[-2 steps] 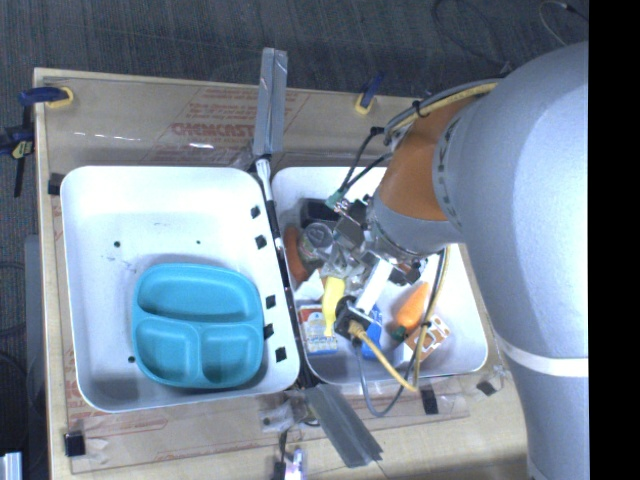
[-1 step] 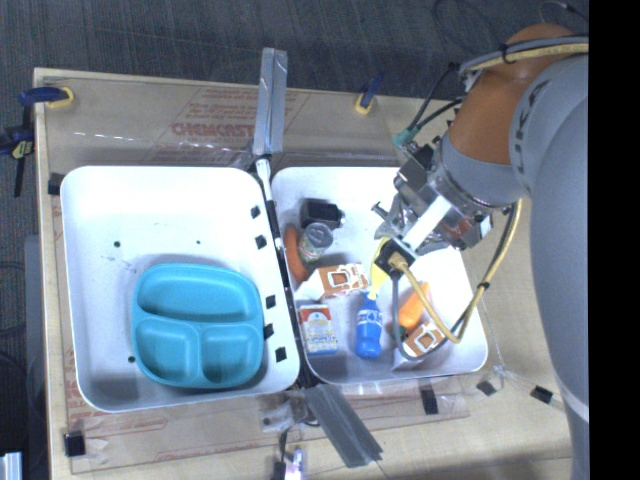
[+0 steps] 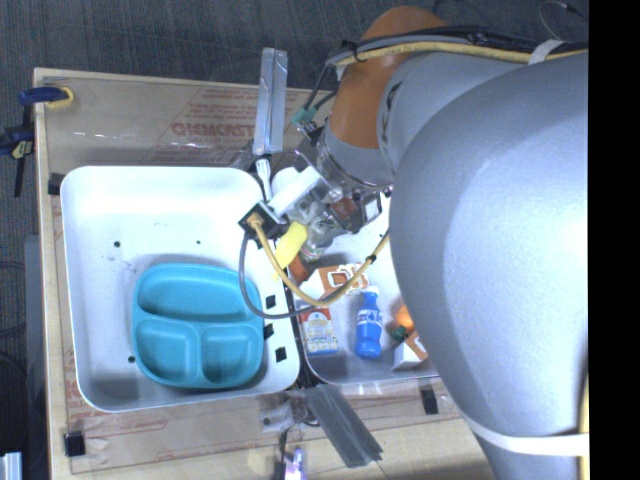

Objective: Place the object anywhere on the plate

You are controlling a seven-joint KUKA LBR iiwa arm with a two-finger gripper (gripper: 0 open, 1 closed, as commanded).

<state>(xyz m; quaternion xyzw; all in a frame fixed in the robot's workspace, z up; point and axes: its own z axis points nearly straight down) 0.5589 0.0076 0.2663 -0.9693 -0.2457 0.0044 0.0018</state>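
A blue plate (image 3: 190,293) with three compartments lies in the lower part of the left white bin (image 3: 120,208); nothing is on it. My gripper (image 3: 285,230) hangs over the wall between the two bins, just right of the plate's upper right corner. A small yellow object (image 3: 291,242) sits right at the gripper's tip, above the divider. The wrist and cables hide how it is gripped.
The right bin (image 3: 350,373) holds a blue bottle (image 3: 369,328), a small carton (image 3: 320,330), a white and orange packet (image 3: 340,280) and an orange item (image 3: 402,318). The large grey arm covers most of that bin. A metal bracket (image 3: 270,98) stands behind the bins.
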